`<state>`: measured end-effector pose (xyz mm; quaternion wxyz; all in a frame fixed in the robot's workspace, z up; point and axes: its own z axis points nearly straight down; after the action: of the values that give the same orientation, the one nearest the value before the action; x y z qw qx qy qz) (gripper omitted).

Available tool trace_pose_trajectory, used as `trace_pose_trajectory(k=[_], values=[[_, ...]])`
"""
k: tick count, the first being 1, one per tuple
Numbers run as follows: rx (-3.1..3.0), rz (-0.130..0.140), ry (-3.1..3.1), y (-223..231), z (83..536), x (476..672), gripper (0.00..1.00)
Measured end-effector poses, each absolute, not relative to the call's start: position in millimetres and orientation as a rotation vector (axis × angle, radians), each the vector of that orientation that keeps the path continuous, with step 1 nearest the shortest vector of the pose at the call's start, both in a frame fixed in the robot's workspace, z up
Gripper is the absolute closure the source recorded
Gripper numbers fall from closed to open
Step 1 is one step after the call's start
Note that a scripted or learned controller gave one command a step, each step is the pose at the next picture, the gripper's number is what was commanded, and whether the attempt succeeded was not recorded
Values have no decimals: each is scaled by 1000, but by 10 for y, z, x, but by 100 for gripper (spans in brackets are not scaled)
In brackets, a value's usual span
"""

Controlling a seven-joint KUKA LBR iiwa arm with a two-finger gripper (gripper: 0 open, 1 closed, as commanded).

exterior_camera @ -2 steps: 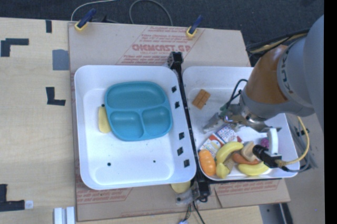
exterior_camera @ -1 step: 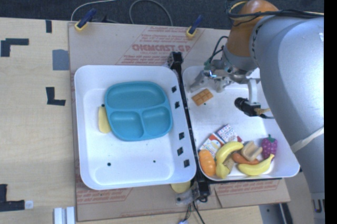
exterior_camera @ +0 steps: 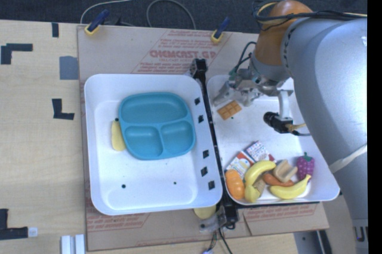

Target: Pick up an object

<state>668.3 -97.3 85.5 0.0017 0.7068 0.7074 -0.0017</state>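
Note:
My gripper (exterior_camera: 234, 93) reaches down into the back left part of the right bin (exterior_camera: 325, 190), close to the divider between the bins. A small brown waffle-like piece (exterior_camera: 228, 109) lies just below and in front of it, touching or nearly touching the tip. The gripper's body hides whether the piece is held. At the bin's front lie two bananas (exterior_camera: 262, 172), an orange (exterior_camera: 234, 184), purple grapes (exterior_camera: 305, 164), a carrot (exterior_camera: 278, 180) and a small red-and-white box (exterior_camera: 256, 150).
The left bin (exterior_camera: 95, 145) holds a blue divided plate (exterior_camera: 157, 125) with a yellow item (exterior_camera: 117, 135) against its left side. The grey arm (exterior_camera: 325, 79) covers the right bin's right side. Cables and clamps (exterior_camera: 219, 28) lie behind the bins.

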Motion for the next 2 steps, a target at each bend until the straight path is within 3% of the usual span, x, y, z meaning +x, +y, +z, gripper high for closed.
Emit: trace_pose_trajectory(k=[2], values=[[2218, -8, 2220, -968, 854, 6681, 0]])
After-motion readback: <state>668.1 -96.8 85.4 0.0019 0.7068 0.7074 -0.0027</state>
